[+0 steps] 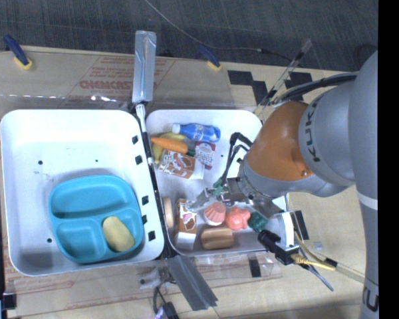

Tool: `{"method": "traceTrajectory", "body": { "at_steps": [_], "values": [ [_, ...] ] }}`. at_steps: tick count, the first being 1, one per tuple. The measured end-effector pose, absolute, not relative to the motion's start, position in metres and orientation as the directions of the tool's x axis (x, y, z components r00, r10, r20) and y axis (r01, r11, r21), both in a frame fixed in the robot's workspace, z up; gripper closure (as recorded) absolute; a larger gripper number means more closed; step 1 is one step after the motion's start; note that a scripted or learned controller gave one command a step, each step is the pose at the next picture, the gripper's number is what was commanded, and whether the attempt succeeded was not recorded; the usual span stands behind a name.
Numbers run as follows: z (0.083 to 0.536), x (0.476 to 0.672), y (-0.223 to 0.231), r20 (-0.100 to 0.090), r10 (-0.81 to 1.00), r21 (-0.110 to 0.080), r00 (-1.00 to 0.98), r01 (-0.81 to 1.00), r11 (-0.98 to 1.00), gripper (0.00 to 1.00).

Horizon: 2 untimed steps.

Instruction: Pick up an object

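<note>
My gripper hangs low over the near half of the right bin, under the orange band of the arm. Right below it lie a pink scalloped toy and a red-pink toy. Touching the front wall is a brown bun-shaped item, with a small printed box to its left. Farther back in that bin are a blue and white bottle, an orange carrot and a brown snack pouch. Nothing can be seen held by the gripper.
The left bin holds a blue divided tray with a yellow potato-like item in its near right compartment. A metal divider post stands between the bins. The arm's body covers the right bin's right side.
</note>
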<state>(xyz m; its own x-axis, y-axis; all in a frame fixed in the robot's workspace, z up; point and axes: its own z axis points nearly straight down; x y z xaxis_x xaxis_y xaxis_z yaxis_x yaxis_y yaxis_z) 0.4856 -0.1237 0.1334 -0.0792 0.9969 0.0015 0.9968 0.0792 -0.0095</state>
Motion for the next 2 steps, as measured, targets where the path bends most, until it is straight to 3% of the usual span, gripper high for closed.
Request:
{"method": "traceTrajectory", "body": {
  "at_steps": [1,2],
  "values": [
    [0.109,0.488,-0.139,0.0,0.967,0.026,-0.253,0.967,0.253,0.0],
    [0.108,0.489,-0.124,-0.02,0.949,0.035,-0.316,0.948,0.316,0.0]
  ]
}}
